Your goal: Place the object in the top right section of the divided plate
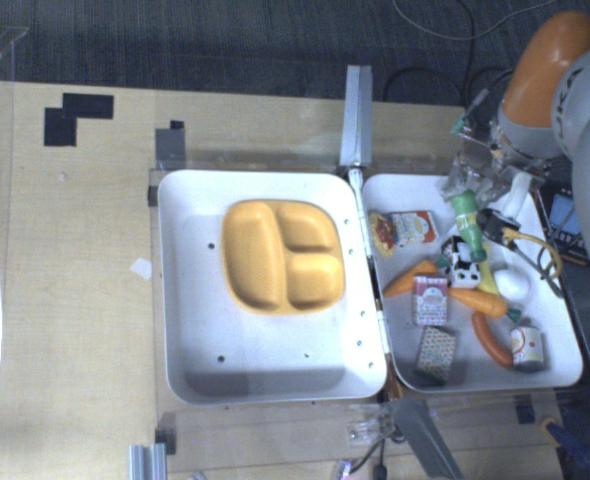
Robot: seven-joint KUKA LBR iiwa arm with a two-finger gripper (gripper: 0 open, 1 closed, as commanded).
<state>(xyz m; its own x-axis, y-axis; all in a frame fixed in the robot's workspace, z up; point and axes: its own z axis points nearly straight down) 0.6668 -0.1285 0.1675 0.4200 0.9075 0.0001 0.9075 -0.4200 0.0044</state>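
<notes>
Currently left bin (190,368) holds yellow divided plate (282,255), smooth, three sections. Right bin (565,363) cluttered: green bottle (464,213), carrot (411,281), sausage (491,341), white egg (511,285), small cartons. End effector (472,180) over bottle at bin's top edge; finger state hidden, cannot tell.

Light wood counter (75,298), dark carpeted floor beyond its far edge. Two shallow white bins sit directly on it, side by side, touching at the middle: left bin (190,298) and right bin (565,353). A grey metal bar (356,118) stands upright behind the seam between them. Black tape patches (75,116) lie on the counter at far left, a small black block (176,126) just behind the left bin's back corner. Small white scrap (140,266) lies beside the left bin's left wall.
</notes>
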